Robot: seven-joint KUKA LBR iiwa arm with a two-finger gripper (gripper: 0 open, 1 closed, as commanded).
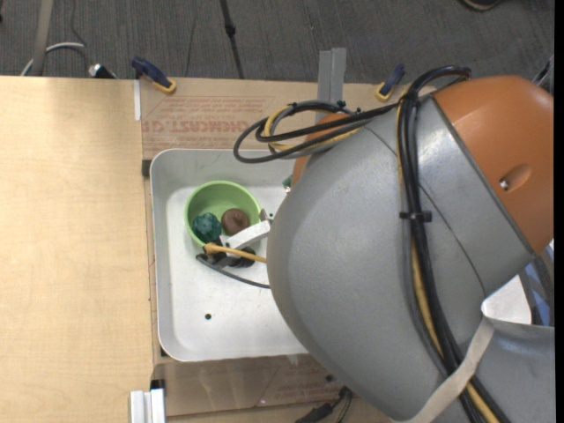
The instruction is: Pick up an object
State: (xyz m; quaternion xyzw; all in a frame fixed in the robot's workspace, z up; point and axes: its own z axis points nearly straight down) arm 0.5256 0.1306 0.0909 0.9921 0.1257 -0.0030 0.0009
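Note:
A green bowl [218, 203] sits in the left white bin [176, 298], toward its far side. Inside the bowl lie a teal lump [207, 226] and a brown rounded piece [235, 219]. A white strip [247, 234] leans over the bowl's near rim. Just in front of it lies a thin yellow stick with a dark end [231, 253], with a dark wire curling beneath. The grey arm [379, 271] with its orange band [502, 157] covers the right half of the view and hides the gripper.
Black and yellow cables [300, 122] loop off the arm above the bin's far edge. Cardboard [220, 117] lies under the bins, held by blue clamps [152, 73]. A plain wooden bench top [70, 236] spreads to the left.

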